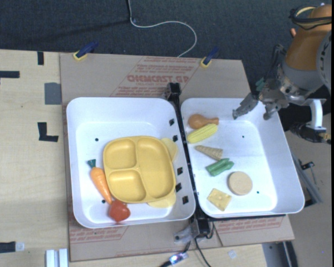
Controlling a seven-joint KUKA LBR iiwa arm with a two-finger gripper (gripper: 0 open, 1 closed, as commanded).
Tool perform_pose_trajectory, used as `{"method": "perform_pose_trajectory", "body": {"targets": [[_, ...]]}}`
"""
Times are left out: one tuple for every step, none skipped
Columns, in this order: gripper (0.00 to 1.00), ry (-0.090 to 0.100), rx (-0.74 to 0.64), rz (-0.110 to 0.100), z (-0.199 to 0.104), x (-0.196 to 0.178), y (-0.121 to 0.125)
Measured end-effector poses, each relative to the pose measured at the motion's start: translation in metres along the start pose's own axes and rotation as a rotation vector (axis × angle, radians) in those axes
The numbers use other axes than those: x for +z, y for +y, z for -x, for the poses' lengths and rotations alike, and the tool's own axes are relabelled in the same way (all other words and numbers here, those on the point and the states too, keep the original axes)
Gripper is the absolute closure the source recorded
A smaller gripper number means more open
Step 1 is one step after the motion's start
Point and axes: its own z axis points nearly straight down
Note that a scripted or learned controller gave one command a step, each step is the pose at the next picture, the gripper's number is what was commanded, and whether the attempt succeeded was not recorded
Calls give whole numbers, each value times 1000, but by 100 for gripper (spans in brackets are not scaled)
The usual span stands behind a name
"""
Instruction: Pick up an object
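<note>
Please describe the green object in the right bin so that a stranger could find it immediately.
Look in the right bin, near its middle. The green vegetable lies below the pale cone and up-left of the round tan disc. It alone is green there.

Light: bright, even, from overhead.
Glare: white bins (80, 166) nearly washed out.
Shadows: soft, short, under the yellow divided plate (139, 168).
Focus: slightly soft throughout; arm (309, 49) at upper right a little blurred.
</note>
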Motion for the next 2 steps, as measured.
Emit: {"method": "perform_pose_trajectory", "body": {"targets": [[0,-3,-4,14,-1,-10,3],[0,-2,-3,9,3,53,-2]]}}
